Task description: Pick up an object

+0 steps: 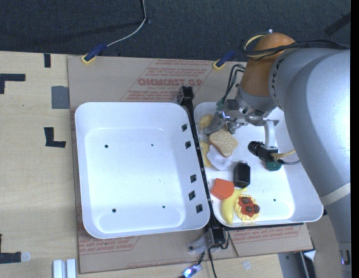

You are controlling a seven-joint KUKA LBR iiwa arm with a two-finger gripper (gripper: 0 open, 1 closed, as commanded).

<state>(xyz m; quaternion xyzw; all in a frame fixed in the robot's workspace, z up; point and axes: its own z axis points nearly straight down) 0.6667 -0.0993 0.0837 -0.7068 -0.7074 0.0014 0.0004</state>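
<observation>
My gripper (224, 122) hangs low over the back left part of the right bin (283, 207), with the orange-banded wrist above it. Just in front of it lies a tan bread-like slice (224, 144); whether they touch I cannot tell. A small yellow piece (206, 122) sits left of the gripper against the bin wall. Nearer the front lie a black block (242, 175), an orange-red block (222, 188), a yellow banana (227, 209) and a red and yellow piece (247, 207).
A pale whitish thing (217, 160) lies beside the slice. The left bin (86, 155) stands alongside, parted from the right one by a black-clipped divider (193, 155). The grey arm covers the right bin's far right side.
</observation>
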